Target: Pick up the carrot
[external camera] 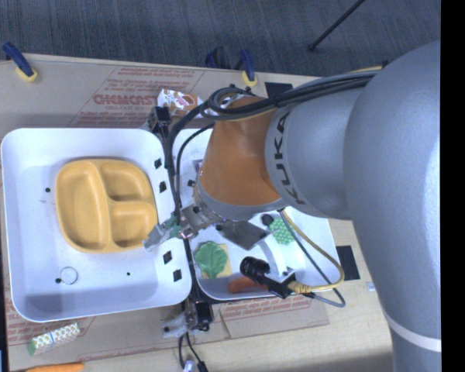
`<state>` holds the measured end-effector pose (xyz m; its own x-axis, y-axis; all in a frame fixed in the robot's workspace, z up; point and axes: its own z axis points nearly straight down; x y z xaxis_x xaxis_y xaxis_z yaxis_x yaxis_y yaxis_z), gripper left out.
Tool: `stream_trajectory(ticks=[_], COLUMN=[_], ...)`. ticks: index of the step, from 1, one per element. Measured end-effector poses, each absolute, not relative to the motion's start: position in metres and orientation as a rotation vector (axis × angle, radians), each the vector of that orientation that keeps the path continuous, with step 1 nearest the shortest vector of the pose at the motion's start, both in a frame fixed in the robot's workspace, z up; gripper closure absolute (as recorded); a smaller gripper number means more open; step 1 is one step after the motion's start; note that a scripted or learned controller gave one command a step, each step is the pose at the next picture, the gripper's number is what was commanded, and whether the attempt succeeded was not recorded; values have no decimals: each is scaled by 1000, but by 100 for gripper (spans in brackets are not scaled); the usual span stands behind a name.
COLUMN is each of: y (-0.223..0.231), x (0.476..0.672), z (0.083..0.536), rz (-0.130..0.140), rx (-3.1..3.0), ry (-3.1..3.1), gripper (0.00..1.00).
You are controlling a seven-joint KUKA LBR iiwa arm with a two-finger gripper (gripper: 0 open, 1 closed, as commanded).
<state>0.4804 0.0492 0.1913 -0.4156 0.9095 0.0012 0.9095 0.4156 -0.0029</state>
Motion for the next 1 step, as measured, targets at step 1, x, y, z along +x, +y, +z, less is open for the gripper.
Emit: stream_trajectory(ticks=[1], y=[-8], x=[570], z=[192], rz=[3], rx=[-1462], ry=[-2780], gripper=[0])
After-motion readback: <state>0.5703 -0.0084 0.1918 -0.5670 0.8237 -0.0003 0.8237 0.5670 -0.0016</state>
